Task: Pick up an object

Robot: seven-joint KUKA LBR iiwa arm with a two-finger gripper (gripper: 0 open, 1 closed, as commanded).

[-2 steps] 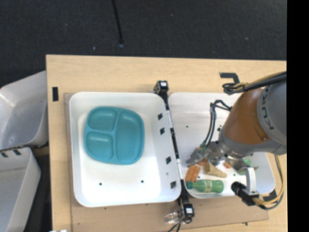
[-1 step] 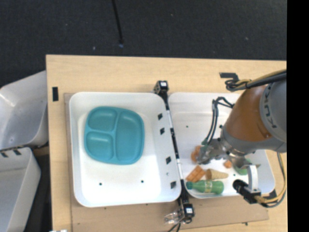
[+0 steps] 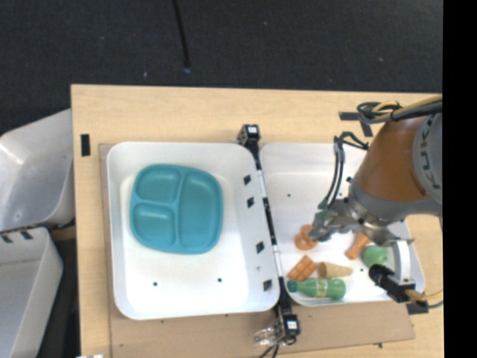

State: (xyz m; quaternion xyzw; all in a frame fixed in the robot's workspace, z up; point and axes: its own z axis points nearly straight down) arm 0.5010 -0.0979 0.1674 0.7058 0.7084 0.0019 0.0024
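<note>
My gripper (image 3: 325,228) hangs low over the middle of the right bin (image 3: 298,171), just right of and above a small orange ring-shaped toy (image 3: 303,239); I cannot tell whether it touches the toy. Near the bin's front lie an orange carrot-like piece (image 3: 301,267), a green elongated toy (image 3: 319,289) and a tan cone (image 3: 336,271). Another orange piece (image 3: 358,246) and a green lump (image 3: 375,255) sit just right of the gripper, partly under the arm.
A teal divided plate (image 3: 177,207) lies in the left bin (image 3: 119,274). The divider wall (image 3: 262,215) with black clips runs between the bins. The arm's orange band (image 3: 391,162) covers the right bin's right side. Cables trail at the back right.
</note>
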